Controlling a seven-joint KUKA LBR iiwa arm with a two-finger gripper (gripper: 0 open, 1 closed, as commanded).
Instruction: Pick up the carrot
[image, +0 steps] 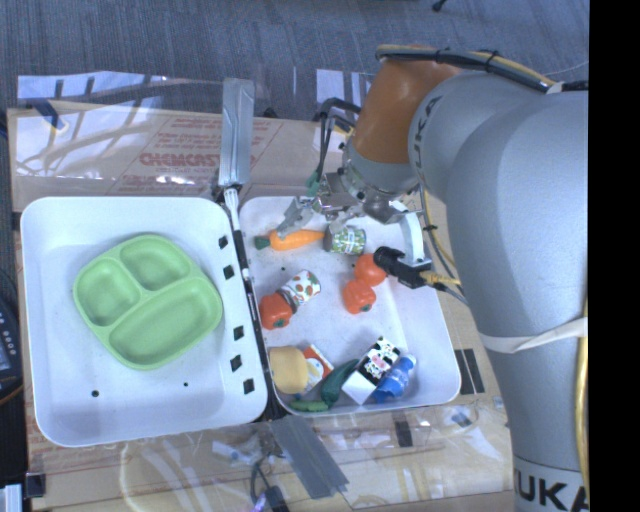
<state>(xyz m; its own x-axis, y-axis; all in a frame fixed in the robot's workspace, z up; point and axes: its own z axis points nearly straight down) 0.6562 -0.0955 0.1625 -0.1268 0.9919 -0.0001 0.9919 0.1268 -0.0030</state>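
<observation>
Just below the tool (303, 212), at the far end of the right bin (432, 340), the carrot (297, 239) is lying on its side on the white floor, its orange body pointing toward the arm and its green end toward the divider between the two bins. The tool is hanging low over that corner, its metal tips reaching down to a spot right above the carrot's top edge. Whether they are touching the carrot is hard to judge from this slanted view, and I cannot tell how wide the tool is standing, since the tips are blurring into the wrist hardware behind them.

Nothing is showing between the tips, so the carrot is looking ungrasped and still resting in the bin. By my reading the approach is largely finished, while the closing, the grip and the lift are all left to do.

Beside the tool toward the arm, a small patterned can (347, 240) is sitting close to the carrot's orange tip, near enough that it may get nudged during a descent. Further toward the near rim, well away from the tool, an orange pepper (364, 283), a tomato (276, 310) and a pile of packaged toys are crowding the bin. Across the divider, a green divided plate (148, 299) is resting in the left bin (60, 400).
</observation>
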